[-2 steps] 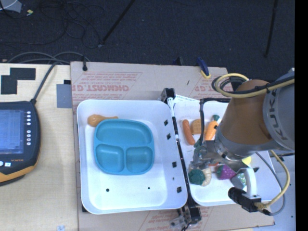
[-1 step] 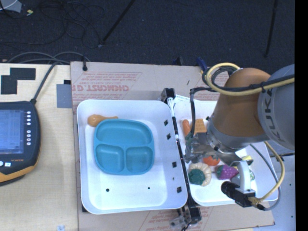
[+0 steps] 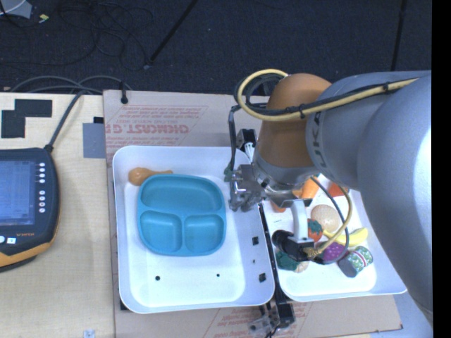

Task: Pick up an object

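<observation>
My gripper (image 3: 241, 191) hangs over the inner edge of the left bin (image 3: 134, 273), close to the divide between the two bins and just right of a blue three-part plate (image 3: 182, 213). A small tan spoon-like piece (image 3: 144, 175) lies at the left bin's far left corner. In the right bin (image 3: 384, 280) a heap of small toys shows below the arm: a beige egg shape (image 3: 325, 217), a yellow piece (image 3: 356, 236), a purple piece (image 3: 335, 251), a green-and-white can (image 3: 356, 259) and a dark green piece (image 3: 285, 258). The arm hides the far part of that bin.
The grey arm with its orange band (image 3: 296, 129) covers the upper right of the view. A handheld control pendant (image 3: 21, 203) lies on the bench to the left. Brown cardboard (image 3: 169, 122) lies under the bins, and cables trail behind.
</observation>
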Controlling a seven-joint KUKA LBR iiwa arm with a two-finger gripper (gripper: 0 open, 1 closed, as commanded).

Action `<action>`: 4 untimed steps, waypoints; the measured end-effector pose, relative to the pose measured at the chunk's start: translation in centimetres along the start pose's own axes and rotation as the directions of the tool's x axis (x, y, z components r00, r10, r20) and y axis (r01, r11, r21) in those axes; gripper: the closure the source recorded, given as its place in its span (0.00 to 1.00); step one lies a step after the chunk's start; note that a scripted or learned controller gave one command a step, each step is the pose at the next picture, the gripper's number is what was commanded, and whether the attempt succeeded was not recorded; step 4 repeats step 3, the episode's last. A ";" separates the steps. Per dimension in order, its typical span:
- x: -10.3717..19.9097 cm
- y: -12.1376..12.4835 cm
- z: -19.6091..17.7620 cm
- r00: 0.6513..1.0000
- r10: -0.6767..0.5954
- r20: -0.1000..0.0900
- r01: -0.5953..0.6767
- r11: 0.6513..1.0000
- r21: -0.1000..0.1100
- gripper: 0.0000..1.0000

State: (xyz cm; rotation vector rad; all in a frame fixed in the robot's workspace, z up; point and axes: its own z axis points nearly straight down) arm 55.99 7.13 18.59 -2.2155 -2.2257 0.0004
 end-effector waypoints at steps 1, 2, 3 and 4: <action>2.4 -5.7 -15.7 1.000 0.000 -0.005 0.000 1.000 -0.011 1.00; 1.9 -8.5 -15.6 1.000 0.003 0.001 -0.003 1.000 0.004 1.00; -5.0 -8.4 -24.0 1.000 0.009 0.002 -0.009 1.000 -0.007 1.00; -5.0 -8.4 -24.0 1.000 0.009 0.002 -0.009 1.000 -0.007 1.00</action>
